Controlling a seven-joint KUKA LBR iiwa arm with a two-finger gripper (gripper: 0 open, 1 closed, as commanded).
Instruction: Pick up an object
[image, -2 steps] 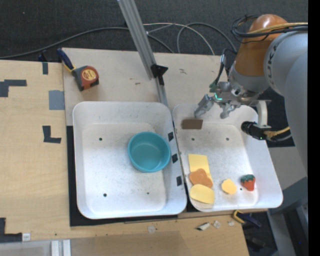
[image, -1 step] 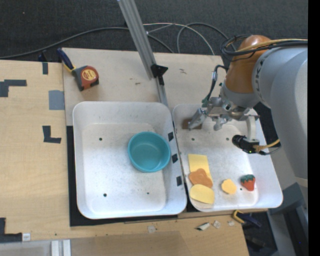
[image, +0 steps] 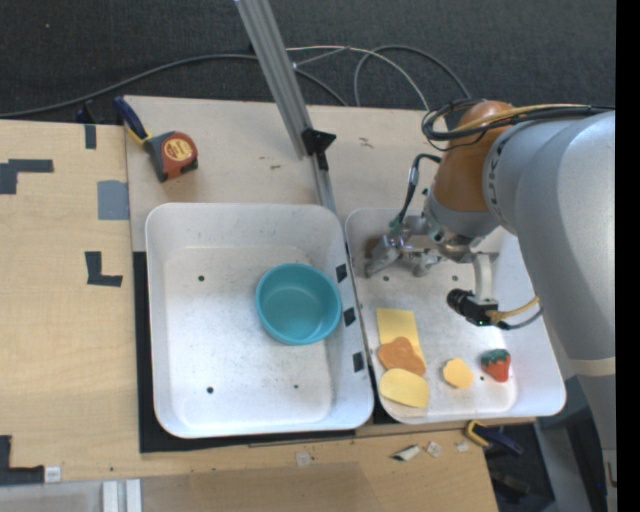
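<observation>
A tape measure (image: 176, 151), orange and dark, lies on the wooden bench (image: 60, 200) at the upper left, beside a blue-handled tool (image: 128, 115). Next comes the left bin (image: 180, 390), white and shallow, holding a round teal bowl (image: 297, 303) that sits upright near its right wall. A grey metal post (image: 285, 85) slants down toward the gap between the bins. The right bin (image: 535, 395) holds a cluster of small items in its lower part: a pale yellow square slab (image: 396, 323), an orange irregular piece (image: 401, 355) touching its lower edge, a yellow oval (image: 404, 388) just below that, a small round orange-yellow piece (image: 458, 374) apart to the right, and a red strawberry-like toy with green top (image: 497, 366) beside it. The gripper (image: 400, 252) sits low in the bin's upper left, well apart from these items; whether its jaws are spread or closed cannot be told. The grey arm (image: 560, 200) with orange band fills the right.
</observation>
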